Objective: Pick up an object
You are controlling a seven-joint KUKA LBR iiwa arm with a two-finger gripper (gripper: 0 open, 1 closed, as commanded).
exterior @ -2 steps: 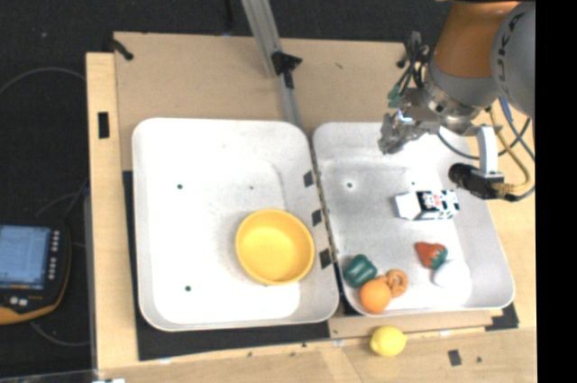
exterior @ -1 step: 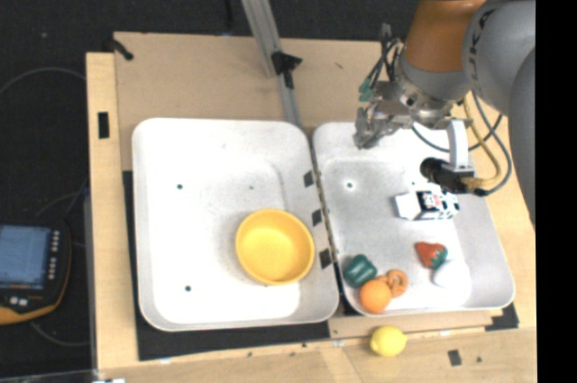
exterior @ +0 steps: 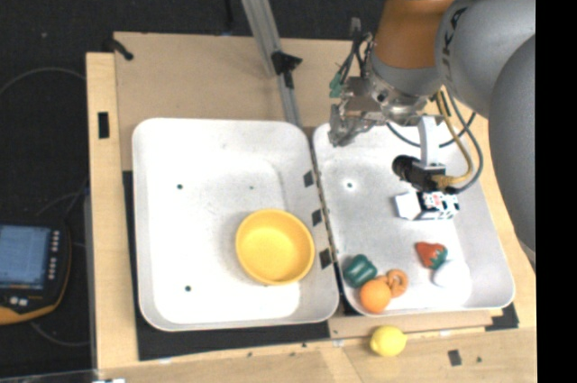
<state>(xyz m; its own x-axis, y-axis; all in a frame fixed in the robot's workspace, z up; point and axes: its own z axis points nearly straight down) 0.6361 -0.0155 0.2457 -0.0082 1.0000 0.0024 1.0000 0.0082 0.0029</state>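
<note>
I judge the orange point(exterior: 375, 295) light, firm, prone to rolling — grasp across its middle; gripper point(exterior: 343, 131) state — cannot tell.

Two shallow white bins sit side by side on the counter point(exterior: 207, 75): the left bin point(exterior: 180, 156) and the right bin point(exterior: 487, 282). One yellow bowl point(exterior: 274, 246) lies in the left bin. The right bin holds one green piece point(exterior: 360, 268), two orange fruits point(exterior: 375, 295) point(exterior: 396, 281), one red strawberry-like toy point(exterior: 431, 253), and one small white box point(exterior: 426, 205). One yellow lemon point(exterior: 388, 341) rests on the counter outside the bins.
</note>
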